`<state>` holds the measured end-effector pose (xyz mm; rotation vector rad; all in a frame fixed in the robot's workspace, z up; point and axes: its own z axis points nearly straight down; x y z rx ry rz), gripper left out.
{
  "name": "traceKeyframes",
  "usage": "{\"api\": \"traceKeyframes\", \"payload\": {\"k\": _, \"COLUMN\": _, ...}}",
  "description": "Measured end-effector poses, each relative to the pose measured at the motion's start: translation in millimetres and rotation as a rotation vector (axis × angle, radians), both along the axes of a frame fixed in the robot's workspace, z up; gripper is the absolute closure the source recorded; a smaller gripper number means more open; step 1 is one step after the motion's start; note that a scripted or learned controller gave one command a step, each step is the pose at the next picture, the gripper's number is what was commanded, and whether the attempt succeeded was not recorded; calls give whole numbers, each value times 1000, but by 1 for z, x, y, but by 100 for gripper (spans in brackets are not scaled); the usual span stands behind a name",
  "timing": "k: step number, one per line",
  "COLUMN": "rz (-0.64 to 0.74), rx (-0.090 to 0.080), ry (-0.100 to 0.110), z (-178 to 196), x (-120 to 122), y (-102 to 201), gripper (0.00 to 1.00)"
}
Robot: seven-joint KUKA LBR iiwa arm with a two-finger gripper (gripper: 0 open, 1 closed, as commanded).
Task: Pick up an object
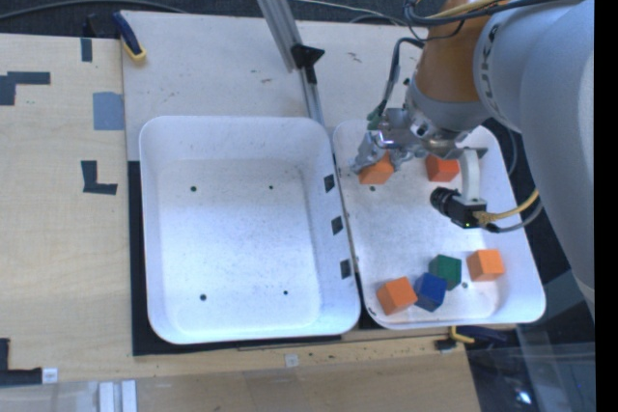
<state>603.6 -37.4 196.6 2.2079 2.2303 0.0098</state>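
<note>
The claw (pixel 379 152) hangs at the far-left corner of the right bin (pixel 521 309), its opening indiscernible, with an orange block (pixel 377 172) directly at its tip, nearest of all.

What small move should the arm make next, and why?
Probably a slow lift straight up. The gripper sits low over the right bin, right at an orange block, so a lift would show whether it really has the block.

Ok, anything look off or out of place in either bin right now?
Nothing stands out. The blocks all sit inside the right bin: orange, blue, green and orange near its front, two more orange ones by the end effector. No spills or damage.
</note>
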Motion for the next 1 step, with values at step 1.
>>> {"api": "traceKeyframes", "payload": {"k": 1, "rz": -5, "rx": 0, "ry": 15, "z": -4, "x": -79, "y": 52, "gripper": 100}}
